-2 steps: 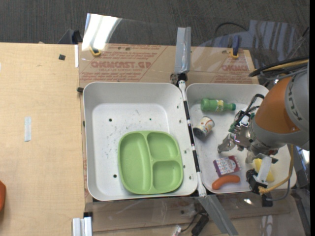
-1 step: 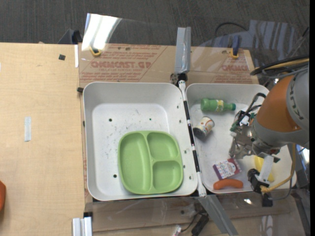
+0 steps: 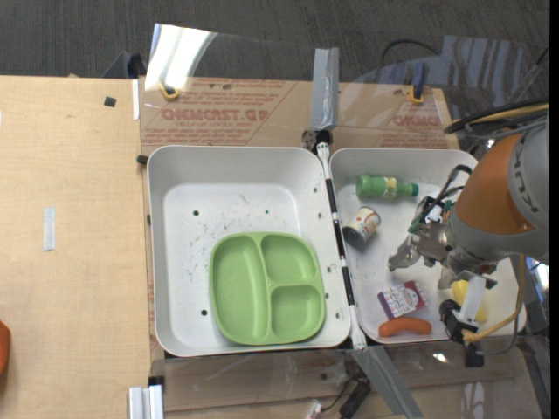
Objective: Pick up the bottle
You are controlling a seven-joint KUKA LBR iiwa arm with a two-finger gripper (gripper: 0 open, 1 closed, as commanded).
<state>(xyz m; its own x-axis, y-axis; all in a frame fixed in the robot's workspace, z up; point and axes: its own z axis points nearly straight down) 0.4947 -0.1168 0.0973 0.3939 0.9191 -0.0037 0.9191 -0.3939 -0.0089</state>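
Carrot (image 3: 405,327) front; bottle (image 3: 385,187) lying rear; pincer (image 3: 410,256) between.

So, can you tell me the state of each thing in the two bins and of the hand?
Bottle: lying on its side, at the back of the right bin.
Cup: tipped over, near the divider.
Purple packet: lying flat.
Orange carrot-like item: lying flat by the front wall.
Green divided plate: flat in the left bin, nothing on it.
Hand: over the right bin, apart from the bottle.
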